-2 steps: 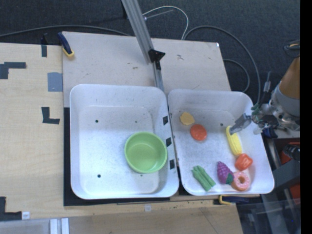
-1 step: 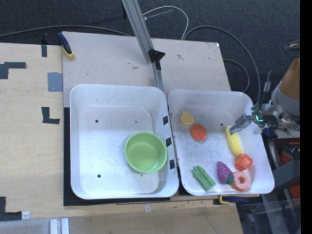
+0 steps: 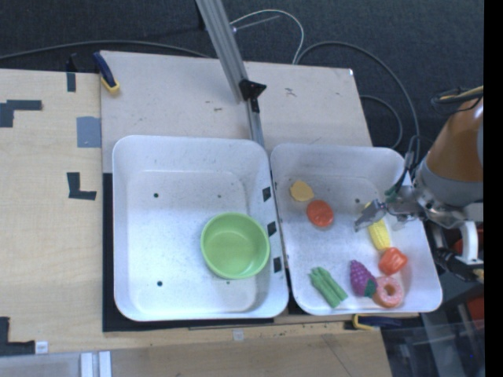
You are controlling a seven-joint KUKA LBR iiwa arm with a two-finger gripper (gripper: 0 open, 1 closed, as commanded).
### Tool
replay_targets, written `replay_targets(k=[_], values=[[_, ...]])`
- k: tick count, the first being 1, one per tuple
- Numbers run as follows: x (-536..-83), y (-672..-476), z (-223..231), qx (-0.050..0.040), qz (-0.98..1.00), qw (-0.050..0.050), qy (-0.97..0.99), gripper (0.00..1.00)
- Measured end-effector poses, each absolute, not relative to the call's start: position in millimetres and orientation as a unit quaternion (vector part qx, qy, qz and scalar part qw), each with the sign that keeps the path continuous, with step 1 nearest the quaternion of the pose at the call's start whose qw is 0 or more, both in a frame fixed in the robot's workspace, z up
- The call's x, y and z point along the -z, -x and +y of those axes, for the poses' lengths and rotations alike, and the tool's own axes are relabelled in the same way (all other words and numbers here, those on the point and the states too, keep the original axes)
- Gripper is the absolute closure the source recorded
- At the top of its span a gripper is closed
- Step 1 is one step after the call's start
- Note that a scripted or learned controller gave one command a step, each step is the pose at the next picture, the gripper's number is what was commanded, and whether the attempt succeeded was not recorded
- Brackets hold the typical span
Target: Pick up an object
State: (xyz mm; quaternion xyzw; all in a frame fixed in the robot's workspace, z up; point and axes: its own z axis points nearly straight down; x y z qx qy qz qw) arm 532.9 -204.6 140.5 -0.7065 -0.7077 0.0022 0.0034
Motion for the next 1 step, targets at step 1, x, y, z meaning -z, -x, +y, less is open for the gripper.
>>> replay_targets(k=[1], values=[[-89.3,-533.2,-204.3,-0.0008,-0.708,-0.001,0.707,0.00]])
